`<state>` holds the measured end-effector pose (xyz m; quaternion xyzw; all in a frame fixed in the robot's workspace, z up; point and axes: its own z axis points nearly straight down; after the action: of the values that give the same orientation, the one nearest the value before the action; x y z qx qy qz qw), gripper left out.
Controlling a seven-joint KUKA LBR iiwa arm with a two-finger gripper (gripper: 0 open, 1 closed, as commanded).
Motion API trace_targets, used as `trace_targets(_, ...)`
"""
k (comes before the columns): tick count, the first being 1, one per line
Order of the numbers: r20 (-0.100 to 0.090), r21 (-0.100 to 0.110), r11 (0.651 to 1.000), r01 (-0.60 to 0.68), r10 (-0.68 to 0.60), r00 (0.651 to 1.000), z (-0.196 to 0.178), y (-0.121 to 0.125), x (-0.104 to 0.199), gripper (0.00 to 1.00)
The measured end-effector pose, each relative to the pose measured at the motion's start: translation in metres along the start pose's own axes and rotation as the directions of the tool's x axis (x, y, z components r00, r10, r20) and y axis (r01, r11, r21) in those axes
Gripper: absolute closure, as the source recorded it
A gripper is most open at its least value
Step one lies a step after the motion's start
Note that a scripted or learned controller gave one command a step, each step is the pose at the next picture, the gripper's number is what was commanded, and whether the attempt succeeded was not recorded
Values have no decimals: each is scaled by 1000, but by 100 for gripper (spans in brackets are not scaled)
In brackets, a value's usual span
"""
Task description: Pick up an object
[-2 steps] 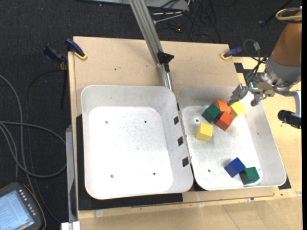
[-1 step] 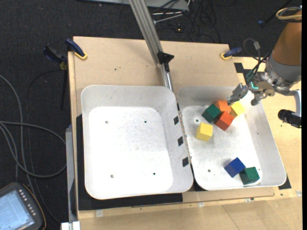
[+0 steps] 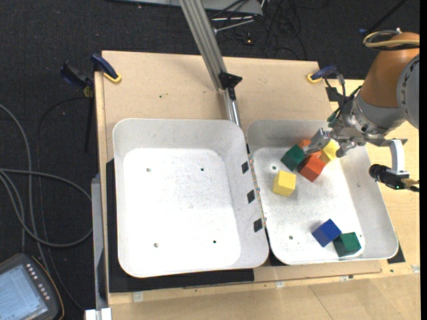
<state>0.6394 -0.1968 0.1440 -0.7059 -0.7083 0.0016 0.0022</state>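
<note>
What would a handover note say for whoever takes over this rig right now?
Gripper: low over the back of the right bin, at a cluster of blocks; open or shut cannot be told.
Cluster: green block, red block, a small yellow block and an orange one packed together.
Apart: yellow cube mid-bin; blue block and another green block touching, near the front edge.
Done: no block visibly lifted.
Left: secure one block and raise it.

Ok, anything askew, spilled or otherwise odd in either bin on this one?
Nothing spilled. All blocks lie inside the right bin. The red block sits tilted against the green block beneath the end effector; the rest looks ordinary.
</note>
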Motion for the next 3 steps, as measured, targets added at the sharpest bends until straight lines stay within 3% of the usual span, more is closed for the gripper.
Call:
trace_targets(1,7,-23,1000,0,0,1000,15,5,-1,0)
trace_targets(2,9,-27,1000,2,-2,1000,6,6,-2,100)
trace_targets(3,4,-11,1000,-1,1,1000,-39,12,-6,100)
